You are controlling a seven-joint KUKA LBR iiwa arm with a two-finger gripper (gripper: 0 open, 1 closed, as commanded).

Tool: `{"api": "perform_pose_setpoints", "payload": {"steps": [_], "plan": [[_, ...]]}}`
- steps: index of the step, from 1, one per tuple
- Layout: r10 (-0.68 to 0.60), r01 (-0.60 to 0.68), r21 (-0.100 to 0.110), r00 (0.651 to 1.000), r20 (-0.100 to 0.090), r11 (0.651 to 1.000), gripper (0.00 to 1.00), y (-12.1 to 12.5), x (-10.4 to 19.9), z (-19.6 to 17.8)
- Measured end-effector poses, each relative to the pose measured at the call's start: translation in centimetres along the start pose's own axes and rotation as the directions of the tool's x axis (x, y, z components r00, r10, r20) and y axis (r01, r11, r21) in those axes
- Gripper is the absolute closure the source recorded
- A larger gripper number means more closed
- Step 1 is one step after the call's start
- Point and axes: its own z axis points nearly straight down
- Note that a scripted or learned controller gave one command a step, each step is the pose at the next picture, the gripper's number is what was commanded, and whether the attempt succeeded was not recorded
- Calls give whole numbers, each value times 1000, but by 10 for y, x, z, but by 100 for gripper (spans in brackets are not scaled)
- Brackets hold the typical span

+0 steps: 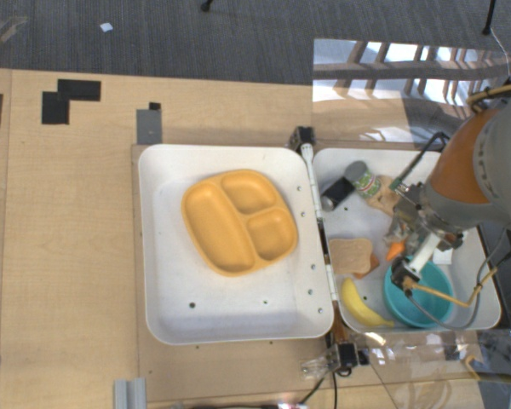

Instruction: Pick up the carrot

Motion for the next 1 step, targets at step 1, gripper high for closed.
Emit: {"api": "perform_pose_setpoints", "payload": {"steps": [1], "plan": [[-98,98,8,995,4,995,100,-33,72,-87]]}}
